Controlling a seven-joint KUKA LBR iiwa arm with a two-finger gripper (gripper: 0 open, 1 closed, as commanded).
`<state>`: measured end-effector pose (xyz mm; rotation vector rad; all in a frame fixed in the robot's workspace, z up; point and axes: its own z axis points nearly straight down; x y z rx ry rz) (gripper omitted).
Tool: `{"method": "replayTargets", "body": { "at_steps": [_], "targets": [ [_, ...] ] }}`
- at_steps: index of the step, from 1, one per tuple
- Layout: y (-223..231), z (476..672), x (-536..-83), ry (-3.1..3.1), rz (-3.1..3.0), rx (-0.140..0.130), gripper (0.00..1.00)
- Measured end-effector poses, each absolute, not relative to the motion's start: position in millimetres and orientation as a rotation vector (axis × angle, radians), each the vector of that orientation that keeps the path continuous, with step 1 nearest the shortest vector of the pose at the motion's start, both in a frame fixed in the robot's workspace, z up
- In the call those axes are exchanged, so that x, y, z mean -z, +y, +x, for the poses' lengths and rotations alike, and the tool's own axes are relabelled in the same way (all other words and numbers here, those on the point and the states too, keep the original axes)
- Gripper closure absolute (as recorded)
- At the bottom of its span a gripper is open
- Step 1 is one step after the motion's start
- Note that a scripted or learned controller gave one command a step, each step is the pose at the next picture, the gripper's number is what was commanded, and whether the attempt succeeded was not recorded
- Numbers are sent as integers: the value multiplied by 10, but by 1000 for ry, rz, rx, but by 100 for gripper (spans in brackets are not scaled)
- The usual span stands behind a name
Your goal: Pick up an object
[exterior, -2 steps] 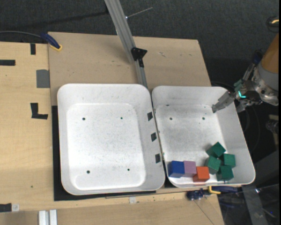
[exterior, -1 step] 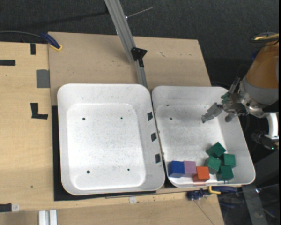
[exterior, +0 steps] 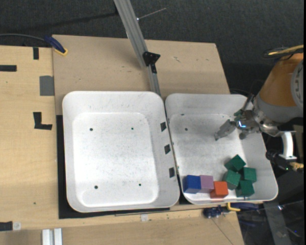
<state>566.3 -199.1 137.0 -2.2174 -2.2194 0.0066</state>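
Gripper point(exterior: 228, 129) hovers over right bin point(exterior: 204, 108), above block cluster; finger spread too blurred to tell. Nothing lifted yet. Green blocks point(exterior: 240, 175), blue block point(exterior: 192, 182), orange block point(exterior: 220, 189) sit along bin's near wall.

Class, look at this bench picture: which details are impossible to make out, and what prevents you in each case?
1. The gripper in the camera view: too small and blurred to tell its state.
2. The green blocks in the right bin: piled together, so their exact number is unclear.
3. The arm: cut off by the right edge.
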Motion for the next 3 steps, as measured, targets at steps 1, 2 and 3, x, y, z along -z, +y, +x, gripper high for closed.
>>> {"method": "replayTargets", "body": {
  "at_steps": [1, 2, 3],
  "targets": [
    [-1983, 5653, -889, -2221, -2218, -6, 0],
    [-1977, 5662, -1012, -2223, -2217, -2, 100],
    [-1967, 5710, -1441, -2225, -2222, 2, 100]
  ]
}}
